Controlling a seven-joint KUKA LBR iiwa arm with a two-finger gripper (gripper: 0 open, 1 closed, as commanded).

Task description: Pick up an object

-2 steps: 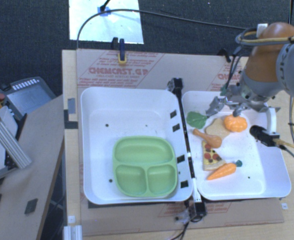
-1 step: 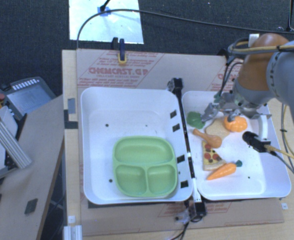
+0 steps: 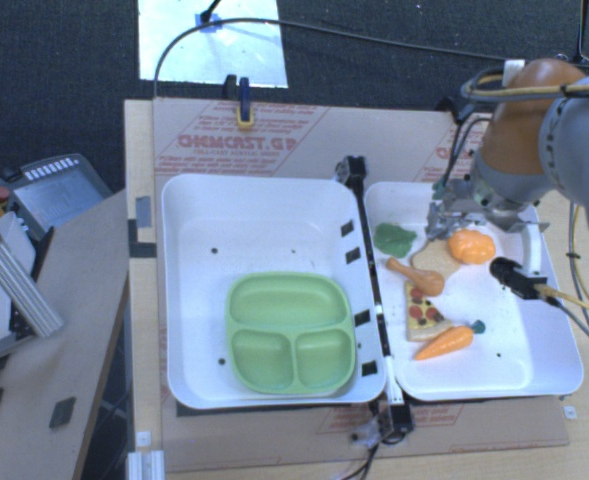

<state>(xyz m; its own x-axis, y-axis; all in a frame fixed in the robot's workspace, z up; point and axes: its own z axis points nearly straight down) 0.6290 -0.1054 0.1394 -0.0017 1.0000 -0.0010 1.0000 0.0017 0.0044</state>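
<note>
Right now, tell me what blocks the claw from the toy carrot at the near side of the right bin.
The claw sits at the far side of the right bin. Between it and the toy carrot lie the wooden drumstick-shaped toy and the pizza slice toy. The orange ball-like toy lies just beside the claw.

The arm (image 3: 564,128) runs off the right edge, so its base is cut away. Its wrist hides the far right corner of the right bin (image 3: 494,368), and the gripper (image 3: 452,220) sits in shadow there. The grey device (image 3: 49,193) at left is partly cropped, its screen unreadable.
</note>
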